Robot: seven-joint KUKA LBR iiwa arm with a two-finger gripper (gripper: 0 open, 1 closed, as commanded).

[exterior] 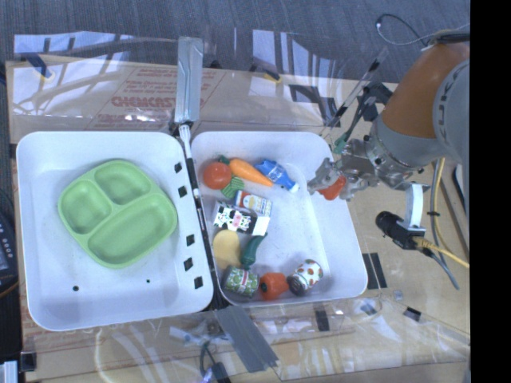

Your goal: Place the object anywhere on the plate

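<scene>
Gripper (331, 183) at right rim of right bin (343, 238), fingers clenched on small red-orange object (334, 187). Object probably light, stiff plastic, a bit slippery; hold across middle. Green plate (118, 211), three compartments, in left bin (48, 286). Right bin holds carrot (250, 171), tomato (215, 174), blue packet (276, 174), other toy food.

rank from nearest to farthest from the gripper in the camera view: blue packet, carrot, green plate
Measured from the gripper, at the right bin's right edge:
1. blue packet, just to its left near the right bin's top.
2. carrot, further left, beside the packet.
3. green plate, far off in the left bin.
</scene>
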